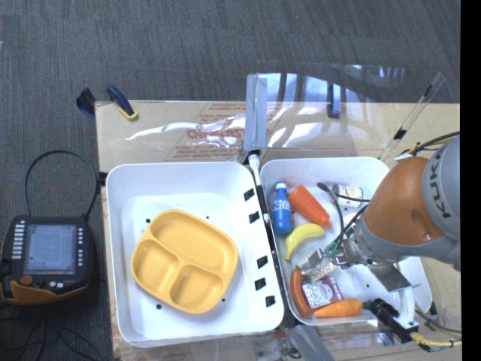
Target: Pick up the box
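Jaws point(325, 258) down low in the right bin point(353, 164), hanging off the grey arm point(409, 209) with its orange band, and whether they stand open or shut cannot be told from up here. Their tip sits right over the box point(322, 292), a small red and white packet lying flat near the bin's front wall; contact is unclear. Just left of the box lies a red sausage-like piece point(297, 292), and in front of it an orange carrot point(340, 308). Further back, a yellow banana point(302, 239), a blue bottle point(281, 209) and another orange piece point(310, 205) crowd together. Over in the left bin point(120, 194), 1 yellow divided plate point(184, 260) with 3 compartments. Beside the bench point(173, 130), a pendant point(46, 258) rests on the floor.
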Tool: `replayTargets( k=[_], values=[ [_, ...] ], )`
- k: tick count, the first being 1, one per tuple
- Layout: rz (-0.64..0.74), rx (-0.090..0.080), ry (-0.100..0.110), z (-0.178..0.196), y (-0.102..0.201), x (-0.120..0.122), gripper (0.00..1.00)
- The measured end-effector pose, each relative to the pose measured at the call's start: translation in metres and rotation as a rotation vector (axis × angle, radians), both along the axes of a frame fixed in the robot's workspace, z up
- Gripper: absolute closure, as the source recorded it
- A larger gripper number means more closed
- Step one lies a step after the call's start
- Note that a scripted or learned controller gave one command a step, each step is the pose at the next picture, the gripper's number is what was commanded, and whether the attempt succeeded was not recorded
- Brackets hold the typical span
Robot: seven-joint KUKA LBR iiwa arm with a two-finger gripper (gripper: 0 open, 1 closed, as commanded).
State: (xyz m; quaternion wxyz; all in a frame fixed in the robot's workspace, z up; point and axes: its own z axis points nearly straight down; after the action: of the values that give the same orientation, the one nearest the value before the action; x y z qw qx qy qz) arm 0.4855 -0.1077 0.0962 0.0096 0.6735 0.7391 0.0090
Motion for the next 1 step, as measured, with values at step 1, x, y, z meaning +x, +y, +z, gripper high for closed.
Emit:
replayTargets(
  k=[1],
  values=[
    [-0.114,0.002,0.031,-0.0106,0.0184,0.0589,0.0]
  ],
)
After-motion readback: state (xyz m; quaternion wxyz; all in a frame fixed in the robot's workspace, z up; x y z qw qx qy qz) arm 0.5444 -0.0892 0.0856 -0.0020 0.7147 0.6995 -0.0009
